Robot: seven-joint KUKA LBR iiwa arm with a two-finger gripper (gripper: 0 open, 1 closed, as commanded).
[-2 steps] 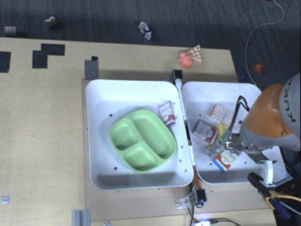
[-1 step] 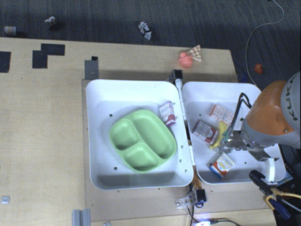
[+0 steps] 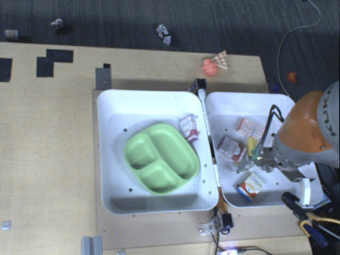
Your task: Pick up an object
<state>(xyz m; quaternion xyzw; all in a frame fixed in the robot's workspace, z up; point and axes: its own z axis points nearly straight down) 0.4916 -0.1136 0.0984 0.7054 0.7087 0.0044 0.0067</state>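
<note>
My gripper hangs low inside the right bin, reaching in from the right under the orange wrist band. Just left of it lies a red-and-white checked packet. A yellow item sits right above the gripper, partly hidden by it. A second checked packet lies farther back. In front of the gripper rests a small orange, white and blue box. Nothing is visibly held.
The left bin holds a green divided plate and a small red-and-white packet by its right wall. A pink ball and a shell-like toy lie on the bench behind the bins. Cables run at the front right.
</note>
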